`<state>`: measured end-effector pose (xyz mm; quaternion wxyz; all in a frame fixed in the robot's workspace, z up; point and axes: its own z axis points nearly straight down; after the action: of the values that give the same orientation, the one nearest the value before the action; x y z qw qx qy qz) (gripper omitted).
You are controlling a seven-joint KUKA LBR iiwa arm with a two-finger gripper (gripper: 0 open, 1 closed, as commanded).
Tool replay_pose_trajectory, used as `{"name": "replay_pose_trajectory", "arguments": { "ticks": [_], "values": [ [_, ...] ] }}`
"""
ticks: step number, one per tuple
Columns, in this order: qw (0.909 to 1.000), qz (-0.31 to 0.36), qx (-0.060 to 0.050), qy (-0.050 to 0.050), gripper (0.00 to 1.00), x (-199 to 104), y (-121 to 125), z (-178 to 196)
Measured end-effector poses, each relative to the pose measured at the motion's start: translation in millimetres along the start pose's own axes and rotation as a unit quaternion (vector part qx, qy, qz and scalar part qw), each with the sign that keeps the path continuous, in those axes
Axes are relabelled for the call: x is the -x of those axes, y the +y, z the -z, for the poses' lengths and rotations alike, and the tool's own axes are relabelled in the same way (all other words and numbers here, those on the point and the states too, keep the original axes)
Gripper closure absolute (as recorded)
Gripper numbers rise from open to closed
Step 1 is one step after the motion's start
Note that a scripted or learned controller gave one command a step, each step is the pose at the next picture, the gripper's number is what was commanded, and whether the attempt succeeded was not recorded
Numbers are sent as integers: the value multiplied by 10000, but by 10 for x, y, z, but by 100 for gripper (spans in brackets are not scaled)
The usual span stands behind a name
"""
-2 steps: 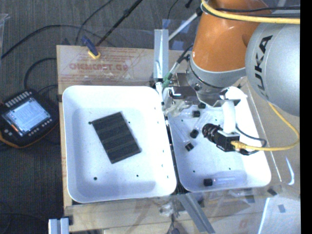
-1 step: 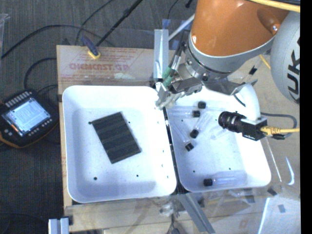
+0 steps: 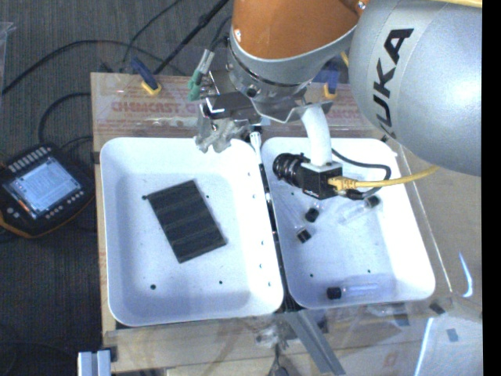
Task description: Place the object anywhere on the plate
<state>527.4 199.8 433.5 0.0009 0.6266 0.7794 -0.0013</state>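
The gripper is seen beyond the far edge of the plate, above the rim where the 2 bins meet. Whether it is open or closed cannot be told, as its tip is blurred and partly hidden under the wrist. Nothing is seen held in it.

A black camera unit with a yellow cable is carried on the wrist, to the right of the plate and further back.

The plate, a dark ribbed slab, is laid at a slant on the floor of the left bin. Nothing is seen resting on it.

Right of the plate, in the right bin, several small pieces are scattered: 2 black bits close together, a clear piece beyond them, and a clear tube with a black cap nearer the front. Which of these is meant as the object cannot be settled; all are well apart from the plate.

The task is judged to be at its start. No object is shown to be picked up, so the grasp, the carry across the shared rim and the release onto the plate are all judged to be left.
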Motion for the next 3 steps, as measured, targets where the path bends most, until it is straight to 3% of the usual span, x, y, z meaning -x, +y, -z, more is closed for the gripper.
{"name": "replay_pose_trajectory", "arguments": {
  "ticks": [1, 2, 3],
  "values": [
    [9984, 568, 4, 2, 100, -18, 497, 1],
    [9879, 1553, 5, 5, 100, -186, 219, 5],
    [9729, 2314, 9, 5, 100, -178, 325, 3]
  ]
}}
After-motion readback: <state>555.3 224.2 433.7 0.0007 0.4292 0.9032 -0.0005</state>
